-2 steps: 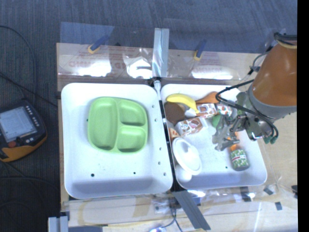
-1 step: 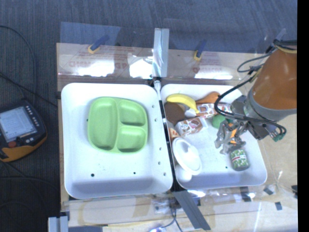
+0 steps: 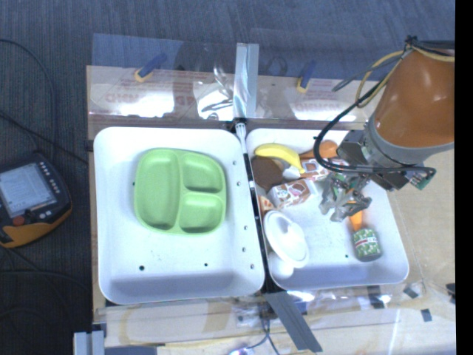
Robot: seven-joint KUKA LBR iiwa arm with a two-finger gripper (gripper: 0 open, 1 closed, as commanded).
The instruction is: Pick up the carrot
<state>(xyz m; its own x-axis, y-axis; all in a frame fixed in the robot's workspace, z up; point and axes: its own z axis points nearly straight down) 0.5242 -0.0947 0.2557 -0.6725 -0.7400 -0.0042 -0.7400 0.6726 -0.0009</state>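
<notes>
Small orange carrot [image 3: 358,218] peeks out beside the claw [image 3: 342,205]

The arm [image 3: 414,102] showed as a large, rounded, glossy orange dome, its smooth shell catching a pale highlight along the upper edge. Beneath the orange ran a grey collar, curved and matte, wrapping the lower rim of the dome. Black cables looped out from the left of the wrist in a wide arc, and thinner yellowish wires crossed the top of the orange shell. A flat dark bracket jutted from under the collar, tipped with a small green piece at its right end. The gripper [image 3: 341,202] below was a cluster of grey metal parts, dull and angular, with dark wiring threaded among them.
</notes>
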